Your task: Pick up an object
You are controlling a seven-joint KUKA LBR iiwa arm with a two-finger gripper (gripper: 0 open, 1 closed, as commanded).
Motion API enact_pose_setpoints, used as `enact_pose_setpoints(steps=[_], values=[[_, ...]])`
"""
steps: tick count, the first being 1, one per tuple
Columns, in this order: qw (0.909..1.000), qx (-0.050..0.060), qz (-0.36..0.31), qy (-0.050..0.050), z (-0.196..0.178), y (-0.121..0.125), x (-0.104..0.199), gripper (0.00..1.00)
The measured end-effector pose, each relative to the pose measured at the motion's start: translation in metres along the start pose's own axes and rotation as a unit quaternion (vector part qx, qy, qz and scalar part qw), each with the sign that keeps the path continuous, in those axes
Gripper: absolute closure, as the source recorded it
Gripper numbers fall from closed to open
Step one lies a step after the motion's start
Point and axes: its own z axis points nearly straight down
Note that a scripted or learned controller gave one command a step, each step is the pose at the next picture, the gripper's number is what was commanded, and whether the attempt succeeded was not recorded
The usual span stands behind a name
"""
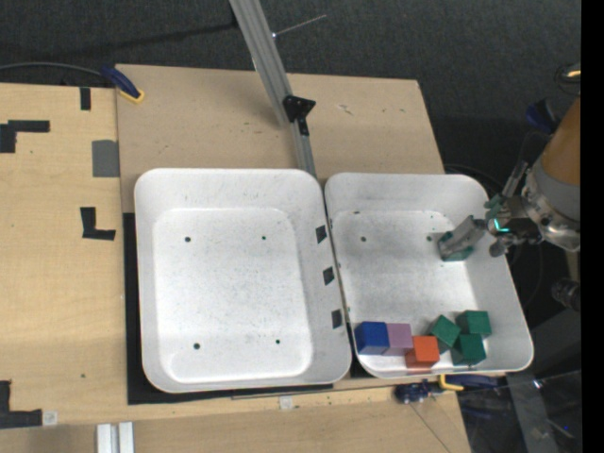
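A: Reaching in from the right, arm (557, 173) low over the right bin (396, 201), orange band just showing at the frame's edge.

B: Wrist bent toward the left, gripper (457, 243) slung out over the bin's right half, near the far right wall.

A: Open or shut?

B: Cannot tell. Too blurred, just a grey smear with a hint of green under the tip. Impossible to say whether anything sits between.

A: And the things to pick?

B: All crowded in the near right corner of the same bin, well apart from the gripper. Blue cube (372, 337) at the left end, purple cube (400, 336) touching it, orange cube (425, 349) just in front of the purple.

A: Greens?

B: 3 of them at the right end: green 1 (444, 329) tilted beside the orange, green 2 (477, 323) behind, green 3 (468, 348) in front near the rim.

A: Left bin (231, 281)?

B: Lying flush beside the right bin, rims touching along the middle.
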Motion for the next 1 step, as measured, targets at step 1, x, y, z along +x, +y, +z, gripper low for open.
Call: enact_pose_setpoints(steps=[1], values=[[1.0000, 0.003, 0.001, 0.000, 0.0499, -0.0036, -0.0087, 0.00]])
